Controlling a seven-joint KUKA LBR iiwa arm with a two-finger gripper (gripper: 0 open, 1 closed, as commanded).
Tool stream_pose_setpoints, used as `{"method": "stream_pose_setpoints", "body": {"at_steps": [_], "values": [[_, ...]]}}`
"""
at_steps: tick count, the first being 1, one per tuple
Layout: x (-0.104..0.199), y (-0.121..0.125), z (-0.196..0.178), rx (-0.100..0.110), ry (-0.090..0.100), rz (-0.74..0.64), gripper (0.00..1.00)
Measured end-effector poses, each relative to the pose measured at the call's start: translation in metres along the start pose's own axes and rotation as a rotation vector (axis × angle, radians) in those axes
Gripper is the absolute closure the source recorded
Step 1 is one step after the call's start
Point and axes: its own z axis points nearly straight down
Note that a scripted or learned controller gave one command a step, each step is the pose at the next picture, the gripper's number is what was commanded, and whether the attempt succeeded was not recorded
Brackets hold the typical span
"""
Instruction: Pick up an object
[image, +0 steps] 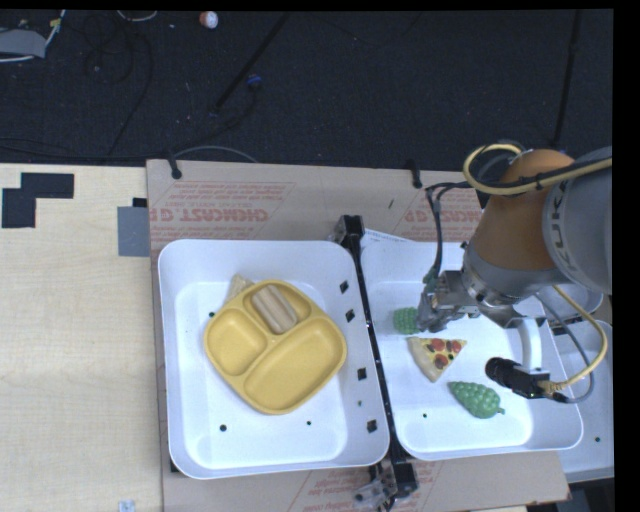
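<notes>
Lying nearest in the right bin (560, 440) are green toy grapes (475, 399), then a toy pizza slice (437, 355) and a small green object (404, 320) beside the gripper (432, 318). The left bin (190, 420) holds a yellow divided plate (275, 347) with a tan piece (273, 307). The cardboard print is mirrored and unreadable.

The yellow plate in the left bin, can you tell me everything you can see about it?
The yellow plate looks like smooth plastic, with rounded corners and raised ridges dividing it into three sections. It lies flat on the floor of the left bin, turned at an angle to the bin's walls. A tan, ridged toy food piece rests in its upper section; the other two sections hold nothing.
</notes>
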Motion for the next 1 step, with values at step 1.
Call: {"method": "stream_pose_setpoints", "body": {"at_steps": [1], "values": [[-0.0009, 0.0011, -0.0526, -0.001, -0.001, 0.000, 1.00]]}}
